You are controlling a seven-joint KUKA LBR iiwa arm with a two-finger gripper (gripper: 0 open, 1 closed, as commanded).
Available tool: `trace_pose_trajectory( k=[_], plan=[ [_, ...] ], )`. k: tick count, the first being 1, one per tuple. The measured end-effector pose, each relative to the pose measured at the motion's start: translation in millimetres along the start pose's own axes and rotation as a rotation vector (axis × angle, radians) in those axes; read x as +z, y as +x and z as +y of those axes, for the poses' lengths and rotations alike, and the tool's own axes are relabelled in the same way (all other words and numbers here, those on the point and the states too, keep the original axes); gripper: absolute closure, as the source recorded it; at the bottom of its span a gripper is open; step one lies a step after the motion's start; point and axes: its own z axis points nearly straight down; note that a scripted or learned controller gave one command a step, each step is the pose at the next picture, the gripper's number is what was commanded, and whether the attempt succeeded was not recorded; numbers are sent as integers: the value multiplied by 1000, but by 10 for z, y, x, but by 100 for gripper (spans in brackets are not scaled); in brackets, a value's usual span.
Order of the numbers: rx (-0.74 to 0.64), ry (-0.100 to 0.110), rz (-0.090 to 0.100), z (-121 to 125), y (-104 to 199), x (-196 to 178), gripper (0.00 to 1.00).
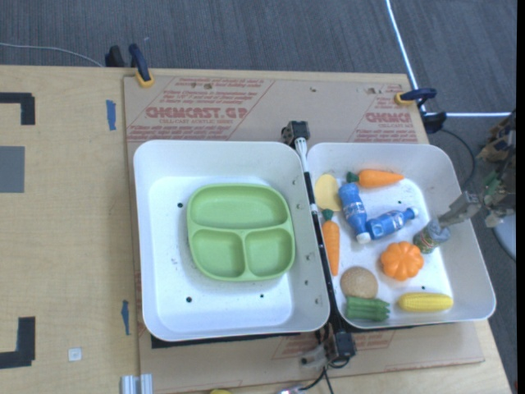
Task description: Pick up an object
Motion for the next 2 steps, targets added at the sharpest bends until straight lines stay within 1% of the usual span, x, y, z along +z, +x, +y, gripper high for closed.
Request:
trace_pose_trajectory(
  k=[1,2],
  plan=[
    [2,-14,-6,145,366,1287,0],
    [2,-2,-1,36,546,1444,0]
  ],
)
